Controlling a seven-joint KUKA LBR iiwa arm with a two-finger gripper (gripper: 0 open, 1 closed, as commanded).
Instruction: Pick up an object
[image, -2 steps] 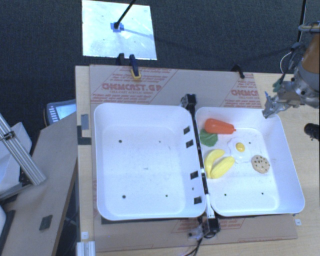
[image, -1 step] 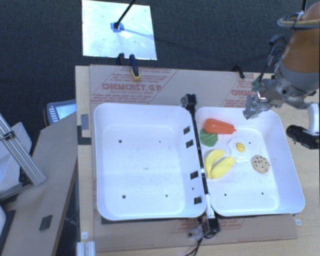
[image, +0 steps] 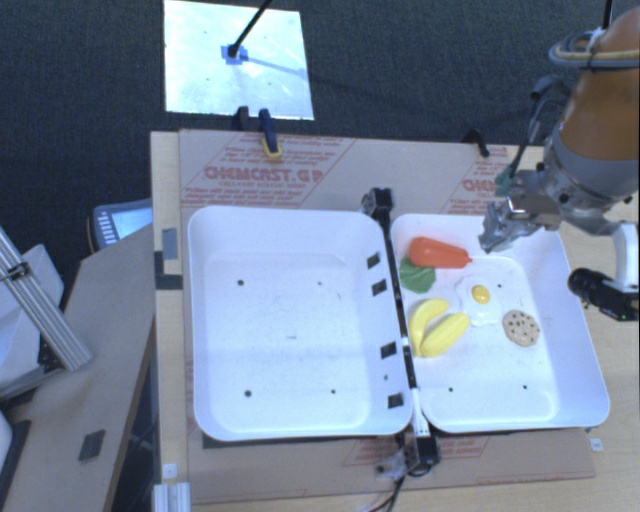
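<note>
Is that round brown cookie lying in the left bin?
No, the round brown cookie lies in the right white bin, beside the fried egg.

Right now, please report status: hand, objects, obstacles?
Hand above right bin's far edge, holding nothing visible. Carrot nearest; banana, egg, cookie beyond. No obstacle.

Left bin (image: 290, 330) floor open; right bin (image: 500, 390) far half crowded, near half free.
</note>
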